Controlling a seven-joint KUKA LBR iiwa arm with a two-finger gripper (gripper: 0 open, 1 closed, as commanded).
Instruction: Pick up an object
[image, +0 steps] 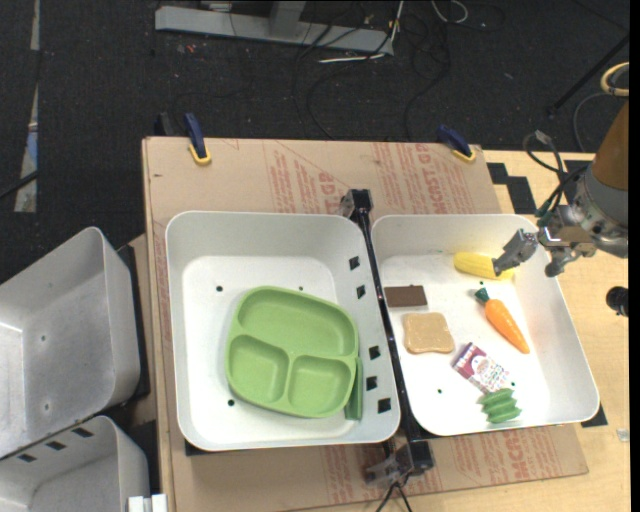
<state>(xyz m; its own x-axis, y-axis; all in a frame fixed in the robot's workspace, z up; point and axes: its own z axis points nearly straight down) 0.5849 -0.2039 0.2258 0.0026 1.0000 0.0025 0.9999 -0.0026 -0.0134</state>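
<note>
Over right bin (575, 330): end effector (533, 253) hovering, fingers spread, gripping nothing.
Beside it: corn (475, 264) lying.
Left bin (200, 260): tray (290, 350) resting.

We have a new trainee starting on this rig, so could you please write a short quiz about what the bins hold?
1. True or false: the green tray lies in the left bin.
2. Which item lies nearest the gripper? A) toast B) corn C) carrot
3. Fill in: the brown block lies just above the ____.

Key: 1 true; 2 B; 3 toast.
</note>
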